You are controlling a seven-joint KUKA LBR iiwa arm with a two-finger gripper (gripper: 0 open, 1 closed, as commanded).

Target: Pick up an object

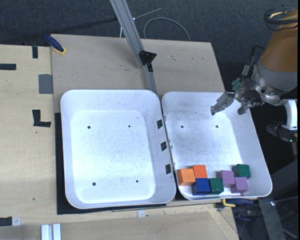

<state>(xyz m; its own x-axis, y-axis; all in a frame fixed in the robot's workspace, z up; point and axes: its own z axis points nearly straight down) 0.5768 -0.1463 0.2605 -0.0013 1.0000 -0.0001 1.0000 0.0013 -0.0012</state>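
Gripper (231,104) hangs with fingers spread and nothing between them over the right bin's (250,134) far right edge, so I'd bring it to the near end, where the blocks huddle, and take the green block (242,171), the least crowded.

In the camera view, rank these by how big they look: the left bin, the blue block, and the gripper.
1. left bin, by far the largest.
2. gripper, mid-sized, though it sits higher than the bins, so it may look bigger.
3. blue block, smallest.
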